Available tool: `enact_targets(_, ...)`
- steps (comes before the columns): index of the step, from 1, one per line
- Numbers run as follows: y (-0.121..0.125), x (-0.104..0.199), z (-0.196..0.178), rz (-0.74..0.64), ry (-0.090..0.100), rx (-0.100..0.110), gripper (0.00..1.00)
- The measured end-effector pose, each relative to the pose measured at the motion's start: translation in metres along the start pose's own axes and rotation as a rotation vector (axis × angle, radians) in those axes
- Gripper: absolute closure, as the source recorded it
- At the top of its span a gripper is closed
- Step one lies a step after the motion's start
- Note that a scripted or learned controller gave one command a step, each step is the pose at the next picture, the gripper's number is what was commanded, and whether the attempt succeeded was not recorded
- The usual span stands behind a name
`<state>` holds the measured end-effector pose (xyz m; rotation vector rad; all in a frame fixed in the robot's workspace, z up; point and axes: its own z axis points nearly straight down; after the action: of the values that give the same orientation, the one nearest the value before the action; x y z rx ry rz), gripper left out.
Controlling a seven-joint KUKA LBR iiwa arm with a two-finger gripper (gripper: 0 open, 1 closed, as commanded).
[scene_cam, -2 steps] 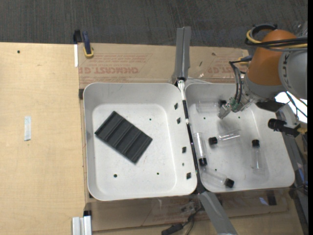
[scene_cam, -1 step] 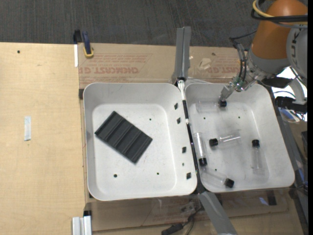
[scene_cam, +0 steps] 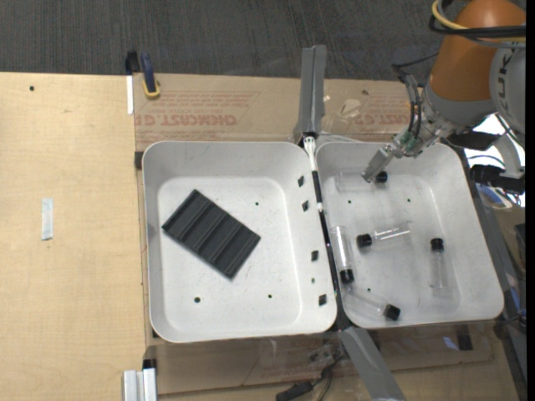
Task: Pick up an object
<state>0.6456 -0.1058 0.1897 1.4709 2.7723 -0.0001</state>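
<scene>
1. The gripper [scene_cam: 374, 172] hangs over the far left corner of the right bin [scene_cam: 468, 182], tip down close to a small black cap [scene_cam: 382, 177]; I cannot tell from here how it is set, or whether it has anything

2. The things to pick lie in that right bin: several clear tubes with black caps. One tube [scene_cam: 342, 253] lies along the left wall, a second [scene_cam: 386, 236] near the middle, a third [scene_cam: 437, 266] toward the right, and a fourth [scene_cam: 380, 306] by the near rim

3. They look light, stiff and smooth, so probably slippery, and being round they would roll off at a touch. Clear plastic or glass, hard to say, so a gentle squeeze is wiser

4. Best hold, I judge: across the barrel near its middle, closing square to the long axis. The middle tube is well apart from the walls and gives the most room; the one at the left wall leaves little space on the wall side

5. The left bin [scene_cam: 159, 224] holds a dark ribbed slab [scene_cam: 211, 233], flat and wide, likely too broad to take except by an edge

6. Both bins sit on the worktop [scene_cam: 67, 224]
</scene>
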Motion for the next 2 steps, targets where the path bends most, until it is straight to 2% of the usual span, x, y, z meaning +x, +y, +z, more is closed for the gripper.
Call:
enact_targets(1,-0.0439,0.0066,0.0980,-0.106,0.002,0.001,0.00)
enact_targets(2,-0.0440,0.0066,0.0980,-0.106,0.002,0.001,0.00)
